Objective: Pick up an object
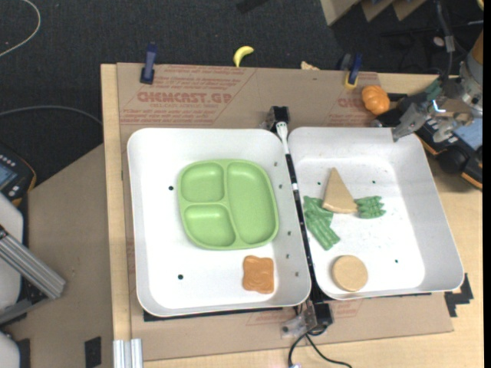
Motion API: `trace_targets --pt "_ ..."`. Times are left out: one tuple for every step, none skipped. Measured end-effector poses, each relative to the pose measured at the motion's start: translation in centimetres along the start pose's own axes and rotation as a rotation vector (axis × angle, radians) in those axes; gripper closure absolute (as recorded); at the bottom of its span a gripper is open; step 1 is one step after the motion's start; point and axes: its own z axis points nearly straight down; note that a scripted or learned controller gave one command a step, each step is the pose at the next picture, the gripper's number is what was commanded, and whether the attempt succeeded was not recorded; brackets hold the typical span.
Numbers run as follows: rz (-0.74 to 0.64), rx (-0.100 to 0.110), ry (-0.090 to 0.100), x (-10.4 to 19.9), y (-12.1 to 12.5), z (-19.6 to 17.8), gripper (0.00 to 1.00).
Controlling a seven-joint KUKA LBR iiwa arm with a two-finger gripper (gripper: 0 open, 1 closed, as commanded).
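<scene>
I see the gripper (414, 119) at the far right corner of the right bin (430, 198), about over its rim. It has nothing in it. I cannot tell from this view whether it is open or closed; it is small and partly lost against the clutter behind it.

Nearest the gripper, just to its left and outside the bin, an orange (375, 99) lies on the cardboard (184, 98).

The pieces I could pick all lie nearer the camera than the gripper and to its left. A tan wedge (337, 193) sits in the middle of the right bin, well apart from the gripper. It touches the beans (320, 222), which spread left of and below it, with a second green clump (370, 207) on its right side. Nearer still, by the bin's front edge, is a round tan disc (349, 273), apart from the beans.

Farther left of the gripper, across the divide, the left bin (149, 205) holds a green plate (229, 204) with three compartments. An orange waffle (258, 274) lies just in front of the plate, not touching it.

Far left of the gripper, along the cardboard's back edge, are a banana (243, 54) and a blue clamp (148, 64).
</scene>
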Motion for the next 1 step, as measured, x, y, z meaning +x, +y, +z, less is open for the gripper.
trace_targets --pt "-0.001 -0.005 -0.002 -0.02 0.09 -1.15 1.0"
